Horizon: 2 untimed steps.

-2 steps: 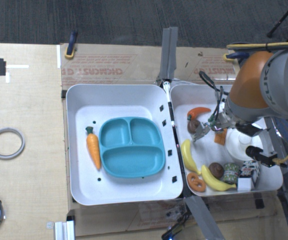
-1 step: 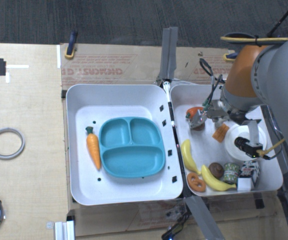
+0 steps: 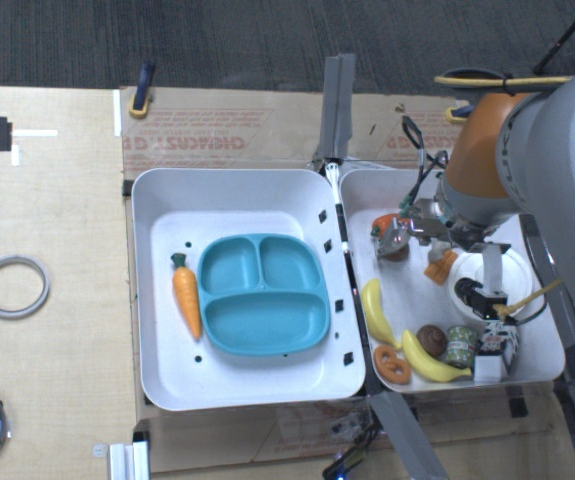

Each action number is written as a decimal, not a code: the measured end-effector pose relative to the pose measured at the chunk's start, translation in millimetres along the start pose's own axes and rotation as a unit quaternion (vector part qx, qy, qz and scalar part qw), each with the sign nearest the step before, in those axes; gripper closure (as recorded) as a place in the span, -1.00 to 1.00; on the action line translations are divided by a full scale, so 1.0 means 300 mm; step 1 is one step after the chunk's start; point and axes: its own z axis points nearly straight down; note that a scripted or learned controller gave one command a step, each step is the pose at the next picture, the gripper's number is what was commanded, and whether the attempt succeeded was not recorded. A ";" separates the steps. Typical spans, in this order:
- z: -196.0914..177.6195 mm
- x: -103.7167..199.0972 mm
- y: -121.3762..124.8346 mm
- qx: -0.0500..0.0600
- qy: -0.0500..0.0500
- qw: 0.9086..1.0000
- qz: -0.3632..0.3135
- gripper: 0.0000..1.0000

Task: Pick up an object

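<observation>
Your hand (image 3: 399,236) sits low in the right bin (image 3: 539,368) among bananas (image 3: 372,310); whether it's apart or together, you can't tell.

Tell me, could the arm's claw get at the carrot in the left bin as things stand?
Probably yes. The carrot lies in the open beside the blue tray in the left bin, nothing on top of it. The claw hangs over the right bin, so it must cross the divider.
</observation>
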 end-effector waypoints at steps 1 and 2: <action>-0.030 0.000 0.000 0.001 -0.001 1.000 -0.002 1.00; -0.335 0.130 0.177 -0.001 -0.001 0.997 0.076 1.00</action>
